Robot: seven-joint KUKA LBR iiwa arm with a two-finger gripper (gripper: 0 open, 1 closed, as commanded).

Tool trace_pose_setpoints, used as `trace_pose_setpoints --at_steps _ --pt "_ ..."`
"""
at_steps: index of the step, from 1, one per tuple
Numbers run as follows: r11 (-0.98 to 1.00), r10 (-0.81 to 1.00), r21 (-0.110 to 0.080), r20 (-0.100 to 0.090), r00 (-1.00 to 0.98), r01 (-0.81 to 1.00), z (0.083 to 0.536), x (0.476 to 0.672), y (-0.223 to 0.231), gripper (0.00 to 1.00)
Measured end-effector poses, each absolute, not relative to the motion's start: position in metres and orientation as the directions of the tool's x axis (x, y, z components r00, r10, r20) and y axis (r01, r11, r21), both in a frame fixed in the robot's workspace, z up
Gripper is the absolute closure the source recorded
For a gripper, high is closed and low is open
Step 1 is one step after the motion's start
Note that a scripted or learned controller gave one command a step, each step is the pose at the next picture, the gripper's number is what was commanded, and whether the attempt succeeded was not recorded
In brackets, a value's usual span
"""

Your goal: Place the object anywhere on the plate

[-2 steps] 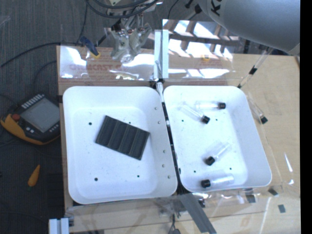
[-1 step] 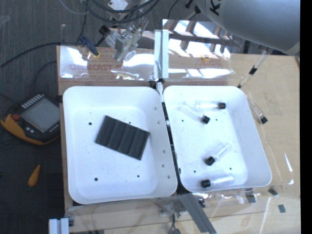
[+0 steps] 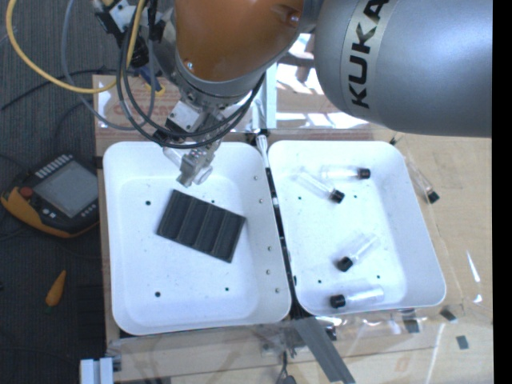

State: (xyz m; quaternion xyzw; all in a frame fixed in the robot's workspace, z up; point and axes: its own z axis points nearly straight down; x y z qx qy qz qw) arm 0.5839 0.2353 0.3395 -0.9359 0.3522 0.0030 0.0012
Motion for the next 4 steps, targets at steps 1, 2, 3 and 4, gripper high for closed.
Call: trace_pose_setpoints --at_steps 1,2,3,4 --pt "-0.922 -0.386 -0.003 -0.005 0.922 -0.386 0.433 0.589 0.235 1.00" --pt "-0.979 -0.202 -0.005 -0.005 0.979 -0.202 0.433 0.640 0.234 1.00" --pt "-0.973 -0.231 0.001 -0.007 0.973 -0.231 0.326 0.553 0.234 1.00" --pt "-0.884 -0.468 0.001 -0.005 0.884 -0.468 0.229 0.581 0.230 1.00"
